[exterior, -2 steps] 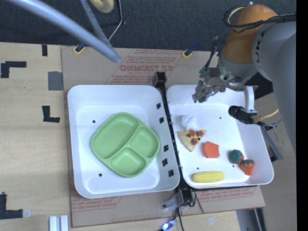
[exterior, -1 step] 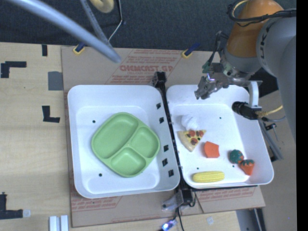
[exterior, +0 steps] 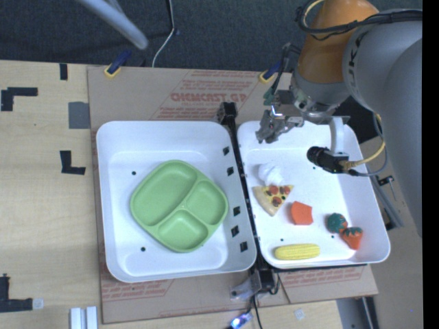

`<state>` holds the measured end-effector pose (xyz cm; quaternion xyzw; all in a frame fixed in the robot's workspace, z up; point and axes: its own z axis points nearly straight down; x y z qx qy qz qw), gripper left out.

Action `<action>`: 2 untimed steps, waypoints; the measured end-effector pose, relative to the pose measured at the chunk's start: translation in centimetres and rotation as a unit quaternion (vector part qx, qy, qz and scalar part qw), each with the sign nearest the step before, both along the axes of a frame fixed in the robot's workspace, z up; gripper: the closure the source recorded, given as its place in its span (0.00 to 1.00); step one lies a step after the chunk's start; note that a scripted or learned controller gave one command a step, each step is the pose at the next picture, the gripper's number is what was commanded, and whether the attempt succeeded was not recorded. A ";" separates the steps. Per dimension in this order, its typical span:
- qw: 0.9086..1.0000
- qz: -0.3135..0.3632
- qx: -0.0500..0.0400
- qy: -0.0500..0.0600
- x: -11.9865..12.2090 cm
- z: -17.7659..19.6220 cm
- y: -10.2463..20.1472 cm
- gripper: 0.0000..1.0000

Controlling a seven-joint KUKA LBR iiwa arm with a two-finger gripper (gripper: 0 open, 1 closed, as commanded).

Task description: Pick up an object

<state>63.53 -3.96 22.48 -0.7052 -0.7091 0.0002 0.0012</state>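
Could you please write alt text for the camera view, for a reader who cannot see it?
A grey arm's pincer hovers over the right bin, which holds a pizza slice, corn, an orange block and other toy food. The left bin holds a green tray.

Arm (exterior: 384, 53) is showing smooth grey rounded housings, big and bulbous at the right. Orange band (exterior: 334, 36) is sitting above the wrist, glossy, dome-shaped. Thin cable (exterior: 306, 12), yellowish with a dark line, is looping round the top of the orange section. Gripper (exterior: 269, 133) is looking like dark grey metal, boxy and cluttered, with small silver brackets above the fingers. Black cylindrical module (exterior: 325, 158) is sticking off a white bracket (exterior: 338, 137), with black and yellow wiring (exterior: 370, 162) trailing from it back toward the grey body.
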 end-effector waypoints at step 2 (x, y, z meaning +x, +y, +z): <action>1.000 0.001 0.000 0.001 -4.4 -0.1 11.0 1.00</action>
